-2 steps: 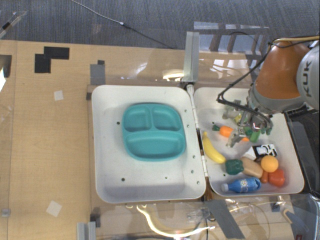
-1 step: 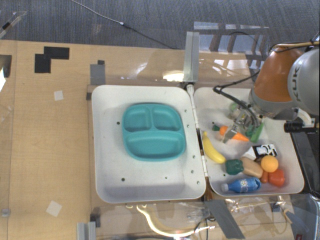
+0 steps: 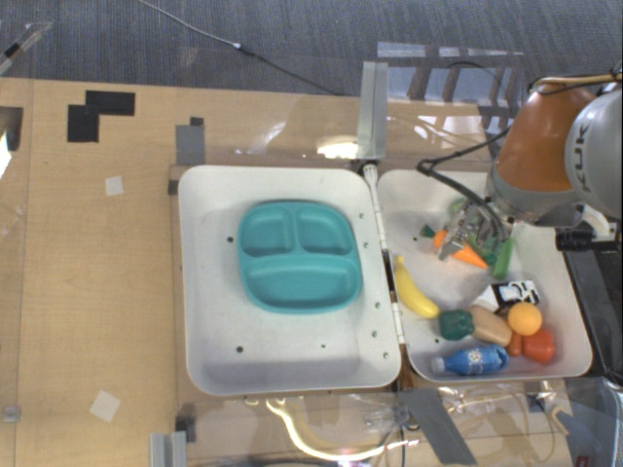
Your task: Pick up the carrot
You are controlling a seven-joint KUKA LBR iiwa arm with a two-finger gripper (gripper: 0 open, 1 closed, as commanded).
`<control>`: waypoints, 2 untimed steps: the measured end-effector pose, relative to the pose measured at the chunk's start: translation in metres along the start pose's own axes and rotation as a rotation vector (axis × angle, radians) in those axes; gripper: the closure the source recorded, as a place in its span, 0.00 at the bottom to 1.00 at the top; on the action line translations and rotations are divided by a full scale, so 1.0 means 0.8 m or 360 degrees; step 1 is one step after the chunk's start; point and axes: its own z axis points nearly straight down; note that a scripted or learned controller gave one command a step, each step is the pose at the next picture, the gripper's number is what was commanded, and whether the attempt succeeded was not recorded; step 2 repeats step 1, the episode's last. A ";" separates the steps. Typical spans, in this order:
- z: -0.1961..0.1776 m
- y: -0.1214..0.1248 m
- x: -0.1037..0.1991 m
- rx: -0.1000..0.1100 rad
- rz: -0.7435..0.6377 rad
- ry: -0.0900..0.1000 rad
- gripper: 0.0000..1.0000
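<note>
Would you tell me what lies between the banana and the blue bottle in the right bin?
In the camera view, a dark green item sits between banana and blue bottle.

Teal tray (image 3: 297, 257) in left bin (image 3: 209, 348); banana (image 3: 415, 296) right.

You see: bins (image 3: 292, 188) smooth white plastic, slight sheen. Teal tray (image 3: 297, 258) matt plastic. Bench (image 3: 88, 290) pale wood, matt. Banana (image 3: 413, 293), orange ball (image 3: 525, 318) glossy plastic. Far bracket (image 3: 373, 110) brushed metal.

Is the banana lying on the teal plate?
No, the banana lies in the right bin, while the teal plate sits in the left bin.
</note>
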 end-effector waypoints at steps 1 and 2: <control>-0.111 0.066 0.036 0.0002 0.0026 0.0005 1.00; -0.111 0.066 0.036 0.0002 0.0026 0.0005 1.00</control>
